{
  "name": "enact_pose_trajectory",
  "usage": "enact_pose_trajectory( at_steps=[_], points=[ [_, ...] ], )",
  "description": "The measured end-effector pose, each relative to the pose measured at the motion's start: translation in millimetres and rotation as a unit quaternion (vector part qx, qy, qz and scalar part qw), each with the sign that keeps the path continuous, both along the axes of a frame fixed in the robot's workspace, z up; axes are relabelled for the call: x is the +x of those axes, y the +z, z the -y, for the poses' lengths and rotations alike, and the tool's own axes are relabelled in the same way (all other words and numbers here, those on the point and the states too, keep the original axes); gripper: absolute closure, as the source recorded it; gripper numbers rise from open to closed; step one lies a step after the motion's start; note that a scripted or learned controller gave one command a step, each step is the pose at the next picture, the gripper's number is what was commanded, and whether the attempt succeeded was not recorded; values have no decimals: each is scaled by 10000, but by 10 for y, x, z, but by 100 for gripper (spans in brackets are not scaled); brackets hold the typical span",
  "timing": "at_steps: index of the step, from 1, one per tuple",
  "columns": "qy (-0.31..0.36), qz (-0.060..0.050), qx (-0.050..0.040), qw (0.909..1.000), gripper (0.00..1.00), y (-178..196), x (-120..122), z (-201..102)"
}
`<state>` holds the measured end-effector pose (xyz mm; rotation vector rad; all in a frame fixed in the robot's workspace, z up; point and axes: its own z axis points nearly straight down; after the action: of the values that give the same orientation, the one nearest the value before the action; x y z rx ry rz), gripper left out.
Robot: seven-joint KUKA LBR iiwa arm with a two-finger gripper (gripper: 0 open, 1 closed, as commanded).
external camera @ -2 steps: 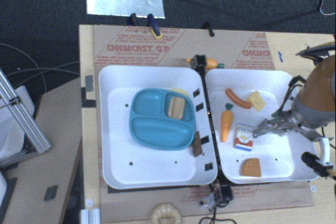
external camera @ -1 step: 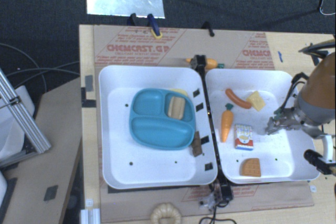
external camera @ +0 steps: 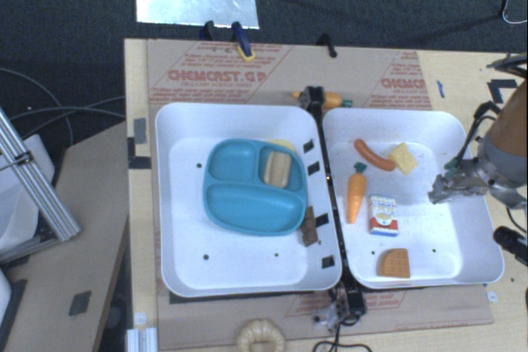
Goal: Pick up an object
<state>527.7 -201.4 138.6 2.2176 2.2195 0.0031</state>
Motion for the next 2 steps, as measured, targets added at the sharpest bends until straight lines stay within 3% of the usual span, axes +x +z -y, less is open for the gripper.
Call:
enact_pose_trajectory(
  at_steps=[2],
  points=[
    [18, -5, 3, 10000, 100, 871, 119, 20]
  ],
)
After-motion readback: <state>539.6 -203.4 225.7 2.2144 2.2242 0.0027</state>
